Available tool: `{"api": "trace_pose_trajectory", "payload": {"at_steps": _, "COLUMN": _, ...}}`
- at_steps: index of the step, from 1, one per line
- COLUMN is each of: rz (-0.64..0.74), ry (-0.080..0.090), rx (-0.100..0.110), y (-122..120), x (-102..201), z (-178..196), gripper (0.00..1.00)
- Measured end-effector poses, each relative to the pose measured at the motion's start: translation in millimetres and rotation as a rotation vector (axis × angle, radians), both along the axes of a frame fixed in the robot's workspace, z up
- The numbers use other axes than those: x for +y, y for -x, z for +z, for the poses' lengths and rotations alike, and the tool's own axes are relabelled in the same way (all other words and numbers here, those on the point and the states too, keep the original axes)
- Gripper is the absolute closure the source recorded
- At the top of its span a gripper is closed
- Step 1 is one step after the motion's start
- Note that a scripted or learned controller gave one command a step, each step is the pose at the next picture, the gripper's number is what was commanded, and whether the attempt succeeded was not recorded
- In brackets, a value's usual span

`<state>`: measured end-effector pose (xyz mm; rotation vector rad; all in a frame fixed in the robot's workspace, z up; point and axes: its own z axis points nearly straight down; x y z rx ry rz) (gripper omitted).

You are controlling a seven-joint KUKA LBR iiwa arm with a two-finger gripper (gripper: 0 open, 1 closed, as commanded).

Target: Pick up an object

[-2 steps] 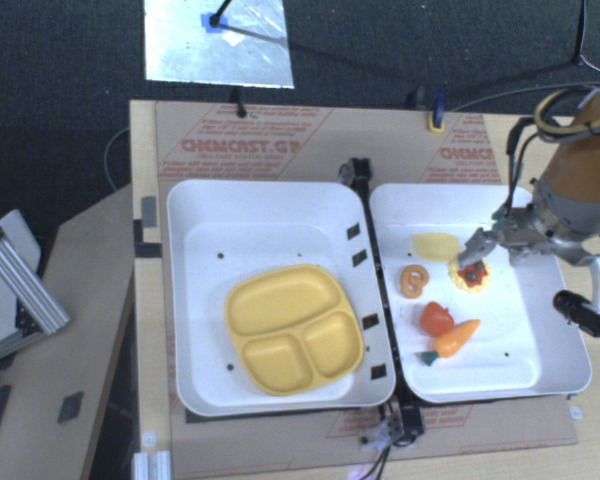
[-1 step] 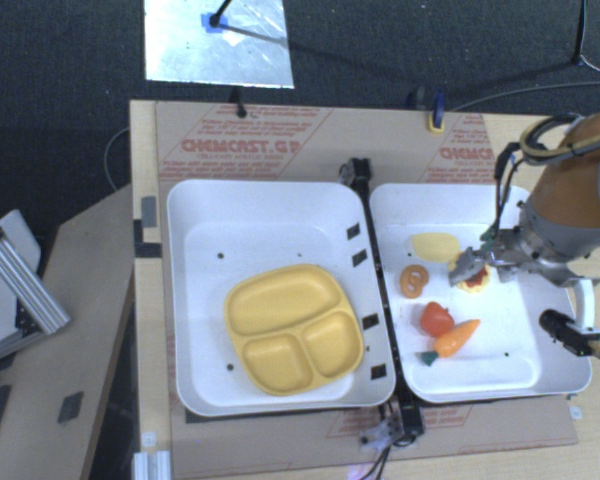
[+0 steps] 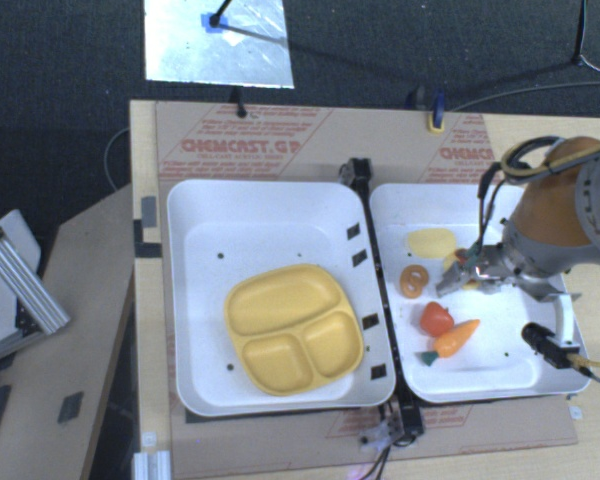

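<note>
Pincer: the pincer (image 3: 464, 271) sits low in the right bin (image 3: 500, 383), pointing toward the left of the view, near the toys; its tip is small and blurred, so I cannot tell how it is set, and nothing is seen gripped in it.
Arm: the grey arm (image 3: 560, 218) with its orange band comes in from the right, bent down over the right bin.
Objects to pick: a small orange ring (image 3: 414, 281) lies just beside the pincer tip; a flat yellow piece (image 3: 432, 242) lies near it, further back; a red tomato (image 3: 436, 318) and an orange carrot (image 3: 454, 338) touch or nearly touch each other nearer the front.
Left bin: the left bin (image 3: 210, 218) holds a yellow divided tray (image 3: 294, 326), well apart from the pincer.
Worktop: both bins rest side by side on the worktop (image 3: 280, 138).
Progress: every toy lies flat on the bin floor, so no pick looks done.
Left to do: probably settle on one toy, the ring being nearest, close on it and lift it clear.
</note>
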<state>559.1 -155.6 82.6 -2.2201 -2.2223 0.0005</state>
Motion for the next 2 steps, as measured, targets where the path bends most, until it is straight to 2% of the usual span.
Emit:
{"api": "trace_pose_trajectory", "payload": {"at_steps": 1, "rz": 0.001, "ry": 0.001, "rx": -0.004, "y": -1.2, "x": -0.2, "z": 13.0, "gripper": 1.00}}
{"api": "trace_pose_trajectory", "payload": {"at_steps": 2, "rz": 0.004, "ry": 0.002, "rx": -0.007, "y": -10.2, "x": 4.5, "z": 72.6, "gripper": 1.00}}
